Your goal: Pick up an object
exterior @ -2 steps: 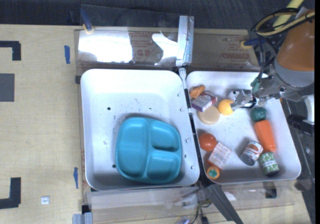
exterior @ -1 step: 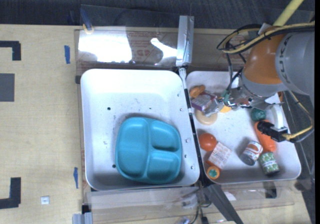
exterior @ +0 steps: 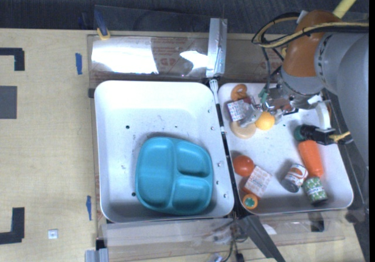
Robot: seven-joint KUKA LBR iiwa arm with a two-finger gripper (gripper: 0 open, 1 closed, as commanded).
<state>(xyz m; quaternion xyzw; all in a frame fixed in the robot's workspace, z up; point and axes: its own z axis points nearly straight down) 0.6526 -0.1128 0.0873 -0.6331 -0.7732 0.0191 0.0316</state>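
Since the gripper point(exterior: 268, 108) sits low in the right bin point(exterior: 340, 196) just beside the yellow ball point(exterior: 265, 121), probably lining up a grasp there; finger state unreadable.

- The desk point(exterior: 41, 155) looks like pale wood, matt, with a faint grain.
- Both white bins look like smooth plastic; the left bin point(exterior: 117, 108) has a soft sheen and small dark specks.
- The blue divided tray point(exterior: 174, 176) is smooth, slightly glossy plastic.
- A clear plastic sheet point(exterior: 146, 55) behind the bins reflects bright glare.
- The small can point(exterior: 295, 177) in the right bin point(exterior: 340, 196) looks like shiny metal.
- The orange carrot point(exterior: 312, 158) and red tomato point(exterior: 243, 165) look like smooth toy plastic.
- The arm point(exterior: 345, 67) has a grey, satin-smooth casing.
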